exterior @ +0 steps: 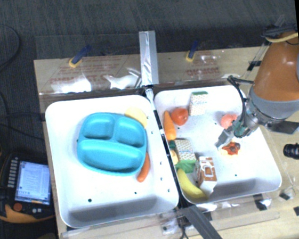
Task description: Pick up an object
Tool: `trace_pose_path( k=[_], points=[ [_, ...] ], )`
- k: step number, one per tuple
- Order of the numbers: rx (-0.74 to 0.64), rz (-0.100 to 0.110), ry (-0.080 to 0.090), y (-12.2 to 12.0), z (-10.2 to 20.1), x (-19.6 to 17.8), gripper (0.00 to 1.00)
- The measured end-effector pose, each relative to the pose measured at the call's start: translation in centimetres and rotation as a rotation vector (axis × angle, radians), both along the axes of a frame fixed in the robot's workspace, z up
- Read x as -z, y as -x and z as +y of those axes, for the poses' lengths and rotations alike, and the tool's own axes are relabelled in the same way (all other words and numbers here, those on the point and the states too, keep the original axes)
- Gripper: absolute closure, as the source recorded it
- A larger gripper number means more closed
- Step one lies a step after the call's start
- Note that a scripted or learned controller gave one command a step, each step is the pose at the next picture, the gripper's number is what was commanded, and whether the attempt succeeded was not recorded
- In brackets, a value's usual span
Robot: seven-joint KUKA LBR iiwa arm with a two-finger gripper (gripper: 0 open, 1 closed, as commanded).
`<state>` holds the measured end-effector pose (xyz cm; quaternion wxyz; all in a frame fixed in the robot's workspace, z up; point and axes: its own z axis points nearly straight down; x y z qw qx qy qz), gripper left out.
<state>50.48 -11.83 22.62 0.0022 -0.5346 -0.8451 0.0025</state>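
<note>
Low in the right shallow white bin (pixel 264 181), near its right wall: the two-finger gripper (pixel 228 140), slanting in from the grey arm with its orange band (pixel 276 77); spread of the claw too small and blurred to tell, and nothing plainly clamped in it. Just below the tip, touching or nearly so: a small red-orange crumpled object (pixel 231 148), probably the target; likely light and soft, irregular in outline, so best pinched across its narrowest middle rather than at a ragged edge. Just above the tip: a small pink rounded piece (pixel 227 119), smooth-looking and apt to roll under a glancing touch. Farther left in the same bin: a red-orange tomato-like ball (pixel 179 116) beside a pale speckled block with a green edge (pixel 198 103), an orange carrot-shaped piece (pixel 169 126) along the dividing wall, a second speckled block (pixel 185 149), a green leafy piece (pixel 186 165), a small brown-and-white carton (pixel 206 170) and a yellow banana (pixel 189 186) near the front. In the left shallow white bin (pixel 79 204), well apart: 1 blue divided plastic tray (pixel 112 142) with a yellow piece (pixel 137 115) at its upper corner and an orange stick (pixel 144 169) at its lower right.
</note>
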Motion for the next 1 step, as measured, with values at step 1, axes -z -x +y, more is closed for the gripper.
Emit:
trace_pose_path(
  k=[1],
  points=[
    [0.247, 0.001, 0.000, 2.08, -0.41, 3.77, 1.00]
  ],
)
